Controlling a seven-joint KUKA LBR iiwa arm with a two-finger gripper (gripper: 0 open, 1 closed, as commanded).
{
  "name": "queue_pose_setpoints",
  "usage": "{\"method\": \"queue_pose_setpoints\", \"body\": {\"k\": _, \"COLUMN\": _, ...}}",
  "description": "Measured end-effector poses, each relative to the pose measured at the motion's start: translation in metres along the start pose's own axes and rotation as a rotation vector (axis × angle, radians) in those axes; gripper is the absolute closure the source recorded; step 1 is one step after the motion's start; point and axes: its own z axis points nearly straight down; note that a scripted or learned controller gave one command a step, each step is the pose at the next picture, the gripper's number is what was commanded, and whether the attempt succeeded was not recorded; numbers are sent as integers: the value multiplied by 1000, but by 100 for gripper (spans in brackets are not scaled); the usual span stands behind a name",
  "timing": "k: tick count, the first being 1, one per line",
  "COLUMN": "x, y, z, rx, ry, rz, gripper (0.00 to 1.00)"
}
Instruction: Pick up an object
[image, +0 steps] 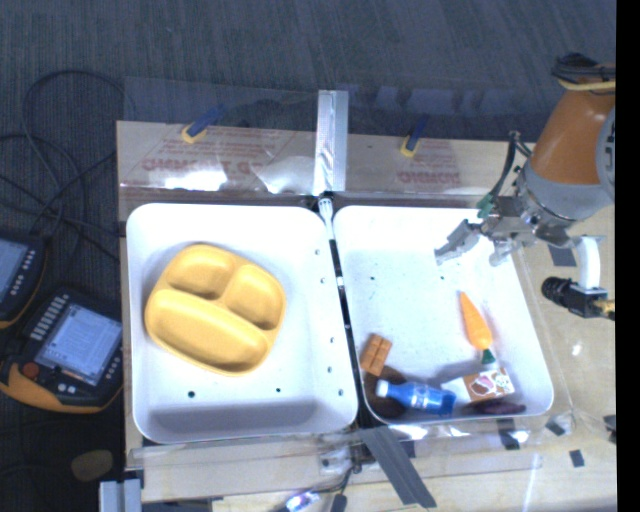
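Bottle (418, 397) (blue), carton (489, 384): labels unreadable.

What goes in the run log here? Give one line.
stage: approach | end effector: open, above right bin, holding nothing | nearest: carrot | left bin: yellow tray

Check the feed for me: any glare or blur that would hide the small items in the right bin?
Camera view: bright glare along the right bin's front rim and on clear plastic sheeting behind the bins; the blue bottle, carrot and brown block stay readable; the dark item by the small carton is murky; the end effector looks slightly soft.
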Motion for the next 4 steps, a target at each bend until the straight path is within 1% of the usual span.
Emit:
{"method": "queue_pose_setpoints", "body": {"k": 1, "x": -43, "y": -61, "z": 58, "rx": 0, "ry": -1, "rz": -182, "gripper": 0}}
{"method": "queue_pose_setpoints", "body": {"k": 2, "x": -46, "y": -55, "z": 116, "rx": -5, "ry": 7, "rz": -70, "gripper": 0}}
{"method": "queue_pose_setpoints", "body": {"k": 3, "x": -47, "y": -56, "z": 108, "rx": -3, "ry": 6, "rz": -70, "gripper": 100}}
{"method": "queue_pose_setpoints", "body": {"k": 4, "x": -56, "y": -52, "z": 91, "rx": 0, "ry": -3, "rz": -244, "gripper": 100}}
